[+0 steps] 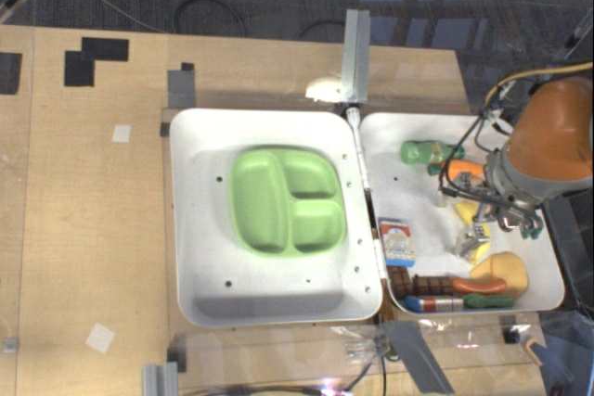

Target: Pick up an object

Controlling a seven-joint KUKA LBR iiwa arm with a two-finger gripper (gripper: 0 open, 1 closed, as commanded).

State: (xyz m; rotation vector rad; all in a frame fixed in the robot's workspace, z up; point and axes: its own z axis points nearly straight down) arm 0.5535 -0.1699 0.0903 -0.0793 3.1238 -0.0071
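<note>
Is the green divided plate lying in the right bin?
No, the green divided plate lies alone in the left bin; the right bin holds small items.

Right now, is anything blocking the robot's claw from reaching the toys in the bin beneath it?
Nothing visible blocks it. The gripper hangs low over the right bin, right above a yellow item. The other objects, like the green bottle and the small carton, lie off to the sides.
</note>
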